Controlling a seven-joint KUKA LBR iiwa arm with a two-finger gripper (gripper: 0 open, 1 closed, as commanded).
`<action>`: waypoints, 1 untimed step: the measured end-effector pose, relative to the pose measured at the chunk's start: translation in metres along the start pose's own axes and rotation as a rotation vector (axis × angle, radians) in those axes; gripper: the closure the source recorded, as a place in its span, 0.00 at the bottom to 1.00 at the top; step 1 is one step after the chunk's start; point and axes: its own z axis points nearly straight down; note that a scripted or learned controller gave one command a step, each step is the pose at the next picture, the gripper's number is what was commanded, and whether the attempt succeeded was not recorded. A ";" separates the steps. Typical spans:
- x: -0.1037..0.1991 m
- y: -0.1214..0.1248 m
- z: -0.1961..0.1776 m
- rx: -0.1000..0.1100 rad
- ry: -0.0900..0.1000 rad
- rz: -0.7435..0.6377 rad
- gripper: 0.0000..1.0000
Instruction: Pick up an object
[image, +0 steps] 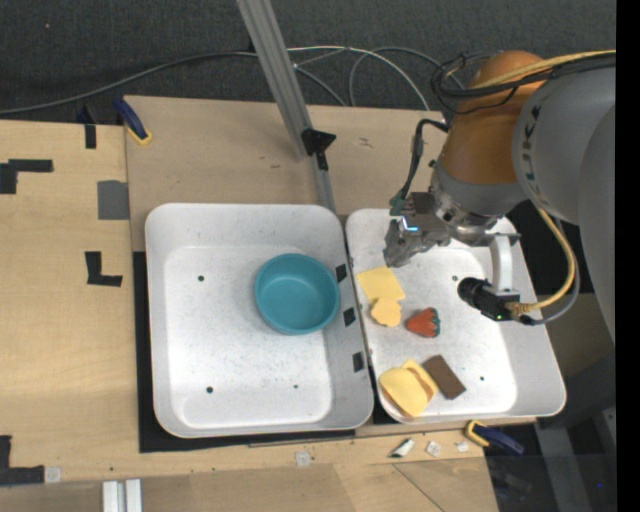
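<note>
Objects for picking lie in the right bin (520, 385), in the lower right of the frame: a yellow slice (380, 284) with a smaller yellow piece (386, 313) just below it, a red strawberry (424, 322), a brown block (445, 377) and a yellow block (405, 389) touching it. The gripper (402, 246) is above the upper left part of this bin, near the yellow slice; nothing is seen between its fingers, and if they are open or closed I cannot tell. The left bin (190, 330) holds a blue bowl (295, 292).
</note>
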 end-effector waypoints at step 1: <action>0.056 -0.004 -0.007 -0.003 0.000 -0.002 1.00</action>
